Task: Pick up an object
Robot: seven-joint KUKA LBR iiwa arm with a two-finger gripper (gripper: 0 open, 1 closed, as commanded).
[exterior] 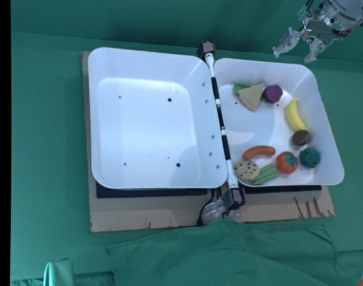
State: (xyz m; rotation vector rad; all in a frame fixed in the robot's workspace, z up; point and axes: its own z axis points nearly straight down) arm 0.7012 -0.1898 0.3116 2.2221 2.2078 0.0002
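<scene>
My gripper (298,50) hangs above the far rim of the right bin (324,100), fingers spread open with nothing between them. In that bin lie a yellow banana (295,114), a purple piece (272,93), a tan wedge (251,96) with a green piece (240,87) behind it, a brown ball (300,137), a green broccoli (310,157), a red tomato (286,162), an orange sausage (258,152), a speckled cookie (246,170) and a green pod (266,174). All of them lie below the gripper, apart from it.
The left bin (109,64) sits beside the right one, with a black-and-white divider bar (220,121) between them. Both rest on a cardboard sheet (169,218) over green cloth. A fold of green cloth (229,255) lies at the front.
</scene>
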